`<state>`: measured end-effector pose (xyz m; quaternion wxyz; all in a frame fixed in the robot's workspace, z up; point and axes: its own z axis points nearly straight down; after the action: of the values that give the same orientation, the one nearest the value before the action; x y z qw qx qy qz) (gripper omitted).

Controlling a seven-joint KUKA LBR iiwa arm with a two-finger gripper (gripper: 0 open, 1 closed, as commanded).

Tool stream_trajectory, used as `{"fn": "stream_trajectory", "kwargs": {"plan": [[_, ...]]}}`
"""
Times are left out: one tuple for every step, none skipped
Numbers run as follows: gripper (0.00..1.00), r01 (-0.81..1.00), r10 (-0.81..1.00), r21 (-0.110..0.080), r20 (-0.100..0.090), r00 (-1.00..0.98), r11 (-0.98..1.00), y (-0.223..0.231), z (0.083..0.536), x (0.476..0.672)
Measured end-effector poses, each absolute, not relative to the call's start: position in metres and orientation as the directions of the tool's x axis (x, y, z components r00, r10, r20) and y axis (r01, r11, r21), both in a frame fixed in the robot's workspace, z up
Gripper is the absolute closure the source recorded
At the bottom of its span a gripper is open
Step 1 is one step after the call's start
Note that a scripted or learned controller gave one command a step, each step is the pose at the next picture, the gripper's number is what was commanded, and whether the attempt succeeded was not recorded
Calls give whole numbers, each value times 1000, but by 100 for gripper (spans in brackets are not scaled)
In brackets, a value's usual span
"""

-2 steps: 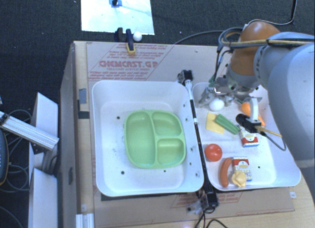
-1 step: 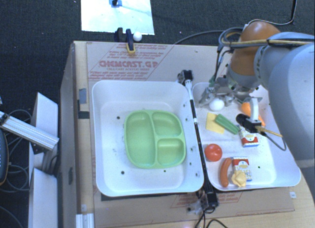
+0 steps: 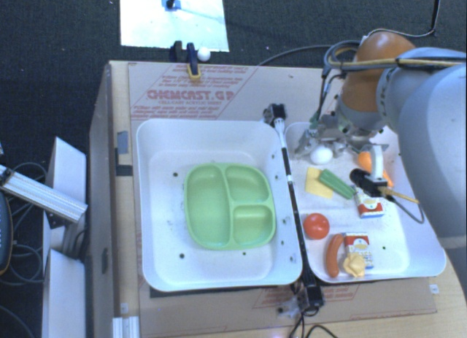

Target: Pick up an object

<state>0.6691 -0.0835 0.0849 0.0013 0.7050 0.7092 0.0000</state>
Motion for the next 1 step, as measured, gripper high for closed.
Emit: {"fn": "stream_trajectory", "kwargs": {"plan": [[0, 1000, 1000, 2, -2, -6, 6, -83, 85, 669]]}}
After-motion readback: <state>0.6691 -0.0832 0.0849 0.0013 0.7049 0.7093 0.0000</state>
